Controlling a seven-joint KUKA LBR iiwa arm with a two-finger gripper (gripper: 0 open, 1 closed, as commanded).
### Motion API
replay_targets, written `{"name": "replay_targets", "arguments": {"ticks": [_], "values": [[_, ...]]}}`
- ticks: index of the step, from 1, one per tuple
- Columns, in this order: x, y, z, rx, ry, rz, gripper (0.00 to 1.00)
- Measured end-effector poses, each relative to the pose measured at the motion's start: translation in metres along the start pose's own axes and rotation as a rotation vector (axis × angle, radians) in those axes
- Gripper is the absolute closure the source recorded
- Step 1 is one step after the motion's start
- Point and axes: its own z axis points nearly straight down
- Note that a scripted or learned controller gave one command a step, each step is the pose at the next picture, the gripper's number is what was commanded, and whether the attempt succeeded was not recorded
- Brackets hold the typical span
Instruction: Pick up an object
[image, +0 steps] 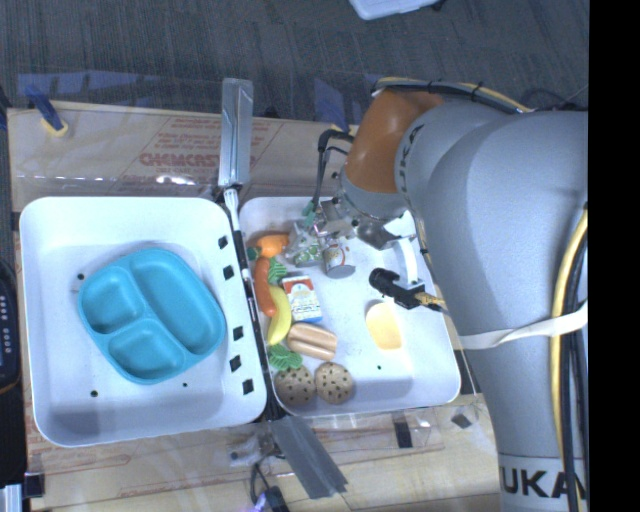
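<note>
The right bin (425, 370) holds several toy foods along its left side: an orange piece (270, 243), a carrot (262, 285), a banana (280, 320), a small red and white carton (302, 298), a bread roll (312, 342) and two brown cookies (294, 384) (335, 381). A pale yellow piece (384, 326) lies alone further right. My gripper (322, 243) hangs low over the bin's back left part, just right of the orange piece and above the carton. Nothing is visibly held in it.
The left bin (60, 400) carries a blue divided plate (150, 312). A raised divider with black clips (240, 300) separates the two bins. The grey arm (500, 220) covers the right bin's back right corner and right rim.
</note>
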Motion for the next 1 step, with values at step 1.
{"name": "replay_targets", "arguments": {"ticks": [1], "values": [[-0.0469,-0.0067,0.0100,0.000,0.002,0.031,1.00]]}}
